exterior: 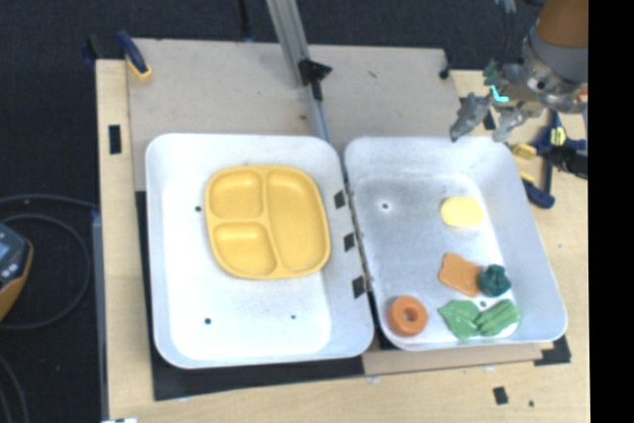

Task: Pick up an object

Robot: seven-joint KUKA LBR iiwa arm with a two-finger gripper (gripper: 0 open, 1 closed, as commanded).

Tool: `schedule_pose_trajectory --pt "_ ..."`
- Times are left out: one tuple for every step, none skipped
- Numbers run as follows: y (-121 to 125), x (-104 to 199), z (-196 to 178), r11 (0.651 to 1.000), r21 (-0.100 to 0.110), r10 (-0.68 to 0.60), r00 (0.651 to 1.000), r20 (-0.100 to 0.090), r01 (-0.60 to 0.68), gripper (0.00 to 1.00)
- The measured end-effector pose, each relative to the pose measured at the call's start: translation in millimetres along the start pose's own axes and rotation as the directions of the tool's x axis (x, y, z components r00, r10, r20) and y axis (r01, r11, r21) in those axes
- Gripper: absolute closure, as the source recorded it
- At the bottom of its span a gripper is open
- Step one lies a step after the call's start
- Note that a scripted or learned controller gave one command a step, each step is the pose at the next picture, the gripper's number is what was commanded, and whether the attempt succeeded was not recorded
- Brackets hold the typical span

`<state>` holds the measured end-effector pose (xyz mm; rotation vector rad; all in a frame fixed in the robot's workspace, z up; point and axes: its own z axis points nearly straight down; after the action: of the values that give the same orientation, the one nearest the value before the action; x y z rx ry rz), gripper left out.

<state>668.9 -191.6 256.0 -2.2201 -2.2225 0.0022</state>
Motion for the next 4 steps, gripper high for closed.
schedule_pose_trajectory --pt "1 0 -1 1.000 -0.003 0.000 1.000 0.001 0.000 0.00" --pt "-7 6 53 1.000 0.002 0.001 1.000 0.000 -0.001 0.00" --pt "-6 5 95 1.000 0.001 0.001 1.000 0.001 -0.001 0.00" --pt "-7 12 155 1.000 0.001 -0.003 1.000 0.000 0.003 0.00"
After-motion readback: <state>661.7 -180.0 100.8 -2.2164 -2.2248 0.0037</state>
